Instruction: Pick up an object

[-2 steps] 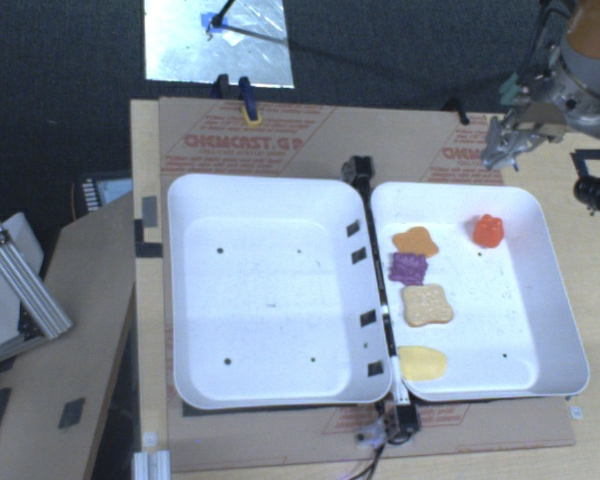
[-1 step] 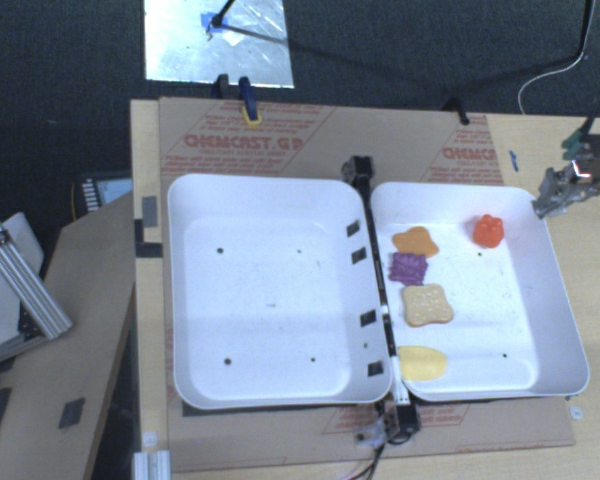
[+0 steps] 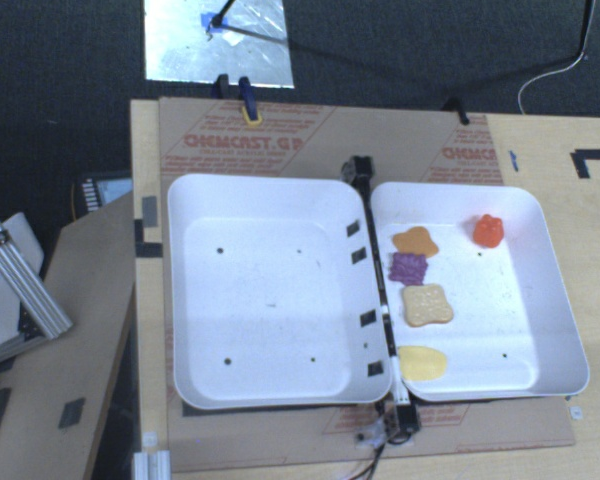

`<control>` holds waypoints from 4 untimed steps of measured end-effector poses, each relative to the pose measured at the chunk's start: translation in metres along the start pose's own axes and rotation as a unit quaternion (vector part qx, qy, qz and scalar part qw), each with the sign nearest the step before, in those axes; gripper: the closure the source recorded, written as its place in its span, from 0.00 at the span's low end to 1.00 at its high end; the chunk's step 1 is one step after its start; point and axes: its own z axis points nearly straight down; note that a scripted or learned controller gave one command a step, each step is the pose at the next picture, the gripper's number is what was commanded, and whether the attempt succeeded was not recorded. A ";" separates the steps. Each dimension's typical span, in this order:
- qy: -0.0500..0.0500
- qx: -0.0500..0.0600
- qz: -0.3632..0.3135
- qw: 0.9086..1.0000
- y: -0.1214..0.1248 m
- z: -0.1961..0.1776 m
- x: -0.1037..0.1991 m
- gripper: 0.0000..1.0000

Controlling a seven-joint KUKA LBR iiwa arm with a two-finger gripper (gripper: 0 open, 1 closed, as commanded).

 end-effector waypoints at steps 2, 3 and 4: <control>0.005 0.006 -0.010 1.000 -0.009 -0.054 0.130 1.00; 0.006 0.012 -0.010 1.000 -0.007 0.051 0.224 1.00; 0.006 0.003 -0.010 1.000 -0.010 -0.024 0.284 1.00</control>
